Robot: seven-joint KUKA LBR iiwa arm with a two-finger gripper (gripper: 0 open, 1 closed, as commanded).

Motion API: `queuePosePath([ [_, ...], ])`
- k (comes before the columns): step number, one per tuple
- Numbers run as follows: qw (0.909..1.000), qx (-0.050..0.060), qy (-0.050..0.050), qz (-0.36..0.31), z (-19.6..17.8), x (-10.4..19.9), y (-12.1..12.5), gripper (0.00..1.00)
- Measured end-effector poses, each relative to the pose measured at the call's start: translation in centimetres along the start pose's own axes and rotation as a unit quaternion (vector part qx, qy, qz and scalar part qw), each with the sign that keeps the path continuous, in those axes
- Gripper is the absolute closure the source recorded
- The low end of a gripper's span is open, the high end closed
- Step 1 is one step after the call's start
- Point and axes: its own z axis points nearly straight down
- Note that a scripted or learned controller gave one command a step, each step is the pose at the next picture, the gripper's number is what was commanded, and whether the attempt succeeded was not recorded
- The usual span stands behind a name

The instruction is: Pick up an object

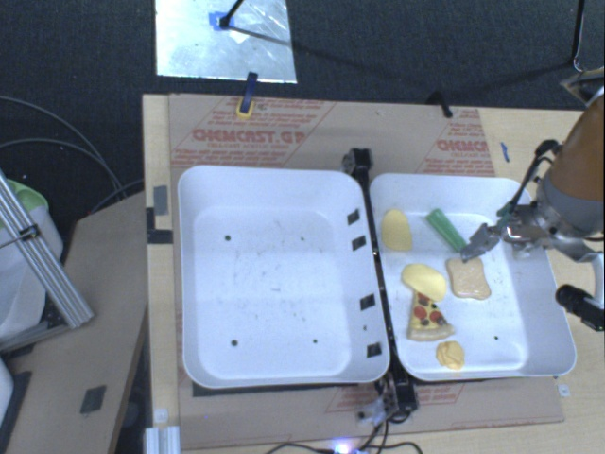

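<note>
Gripper [479,241] low over the right bin [539,348], tips between the green block [444,227] and the bread slice [468,278]; whether it is apart or together cannot be told. Further left lie a yellow wedge [396,230] and a yellow lump [423,278]; toward the bin's near side lie a pizza slice [428,317] and a small yellow piece [450,354]. Left bin [198,282] adjoins.

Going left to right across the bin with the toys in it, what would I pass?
Pale yellow piece → pizza slice → green block → toast slice → gripper. The yellow lump and the small round piece overlap the pizza's span, so I leave them out.
</note>
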Motion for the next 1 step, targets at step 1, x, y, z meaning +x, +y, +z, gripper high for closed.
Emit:
queuePosePath([
  [1, 1.0, -0.004, -0.002, -0.003, 10.89, 5.21, -1.16, 0.0],
])
